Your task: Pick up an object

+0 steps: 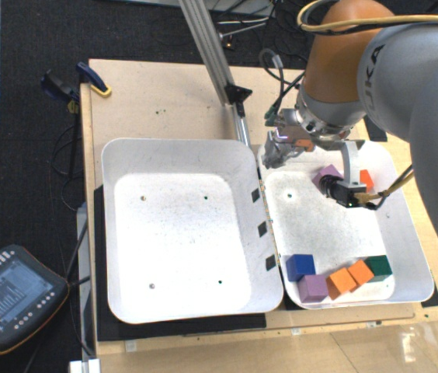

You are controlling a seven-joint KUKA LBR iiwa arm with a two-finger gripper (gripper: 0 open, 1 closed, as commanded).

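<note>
My gripper (276, 154) hangs over the back left corner of the right bin (409, 231), close to the wall between the two bins. A purple block (327, 174) lies in that bin just to the right of the gripper, partly covered by the wrist. A small orange block (365, 179) sits further right near the back wall. Along the front wall rest a blue cube (300, 266), a purple cube (313, 287), an orange cube (342, 280) and a green cube (379, 268). Nothing shows between the gripper's tips.
The left bin (118, 208) stands beside the right one, its floor bare and speckled. A slanted metal rail (211, 53) runs down to the bins' back edge. A teach pendant (9, 298) lies off the bench at lower left.
</note>
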